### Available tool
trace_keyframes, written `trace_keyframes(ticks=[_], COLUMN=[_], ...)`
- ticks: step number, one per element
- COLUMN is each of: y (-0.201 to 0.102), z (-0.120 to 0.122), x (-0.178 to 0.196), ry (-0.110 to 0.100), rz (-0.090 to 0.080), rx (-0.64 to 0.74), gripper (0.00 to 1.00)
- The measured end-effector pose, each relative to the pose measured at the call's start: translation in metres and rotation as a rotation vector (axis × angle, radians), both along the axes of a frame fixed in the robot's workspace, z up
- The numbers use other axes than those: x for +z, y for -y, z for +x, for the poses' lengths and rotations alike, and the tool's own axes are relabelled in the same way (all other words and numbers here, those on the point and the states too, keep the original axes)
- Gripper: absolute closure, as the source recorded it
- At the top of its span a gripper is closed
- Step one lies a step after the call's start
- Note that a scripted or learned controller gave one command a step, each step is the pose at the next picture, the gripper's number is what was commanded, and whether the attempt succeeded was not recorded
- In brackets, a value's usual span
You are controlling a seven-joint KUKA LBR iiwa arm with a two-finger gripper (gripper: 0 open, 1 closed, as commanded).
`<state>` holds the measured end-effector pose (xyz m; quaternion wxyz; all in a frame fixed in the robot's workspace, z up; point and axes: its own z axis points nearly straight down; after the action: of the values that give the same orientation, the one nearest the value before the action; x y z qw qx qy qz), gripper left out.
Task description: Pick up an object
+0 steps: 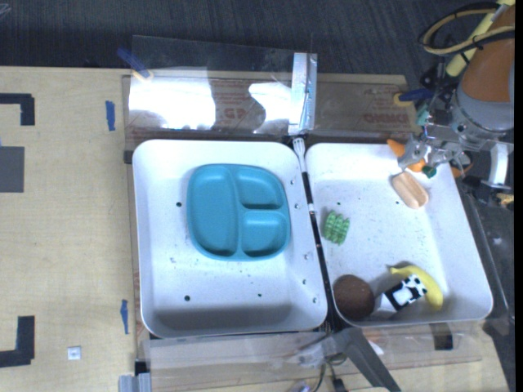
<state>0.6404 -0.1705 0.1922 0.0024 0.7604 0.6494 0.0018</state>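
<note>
- Gripper (431, 155) over far right corner of right bin (458, 243), arm coming in from the right w/ orange band above wrist.
- Finger spread: can't tell, metal parts overlap and blur. Nothing seen between fingers.
- Small orange piece (398, 148) at the far rim just beside gripper; touching or not, can't tell.
- Tan oblong obj (409, 189) lies just below gripper, near far right corner of right bin, tilted. Apart from gripper or touching, unclear.
- Count, right bin: 1 tan oblong, 1 green knobbly obj (336, 227), 1 brown round obj (354, 295), 1 yellow banana-like obj (427, 286), 1 black-and-white item (405, 292).
- Green obj near left wall, abt mid-length of the bin.
- Brown round obj at near left corner, against near rim.
- Banana-like obj along near rim, right of brown one; black-and-white item lies on it, touching.
- Count, left bin (155, 219): 1 blue divided plate (238, 211), 3 compartments, sits centre toward far edge.
- 2 white bins total, side by side, rims touching at centre.
- Clear plastic sheet (212, 96) w/ glare beyond far edge of left bin.
</note>
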Motion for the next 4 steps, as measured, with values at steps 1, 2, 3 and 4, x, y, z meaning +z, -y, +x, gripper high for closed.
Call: trace_keyframes(ticks=[1,2,3,4], y=[0.016,-0.036,0.019,-0.074], z=[0.018,0.022,0.022,0.014], x=[-0.033,0.011,-0.03,-0.003], ry=[-0.039,-0.028,-0.022,-0.002], rz=[0.003,0.002,0.005,0.001], rx=[0.214,0.172,0.346,0.445], gripper=[1.0,1.0,1.0,1.0])
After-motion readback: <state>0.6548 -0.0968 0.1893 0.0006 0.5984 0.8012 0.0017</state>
